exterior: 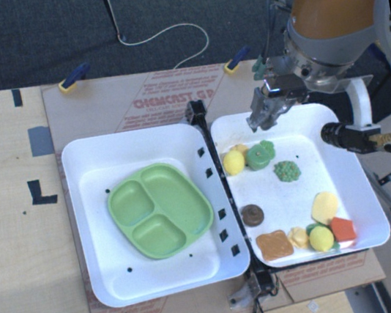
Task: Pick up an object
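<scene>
The right bin (339, 128) holds several small toy foods: a yellow lemon (233, 162), a green leafy piece (260, 154), a green broccoli (286, 171), a brown round piece (252, 215), a toast slice (274, 244), a pale yellow piece (325, 206), a yellow ball (321, 239) and a red block (343, 228). My gripper (263, 117) hangs above the bin's far left corner, just beyond the lemon and the leafy piece. I see nothing between its dark fingers.
A green divided plate (160, 210) lies in the left bin (89, 207). A black divider (216, 178) runs between the bins. Cardboard lies under both bins, with yellow and blue clamps (74, 77) at its far edge. A white cable (160, 35) loops behind.
</scene>
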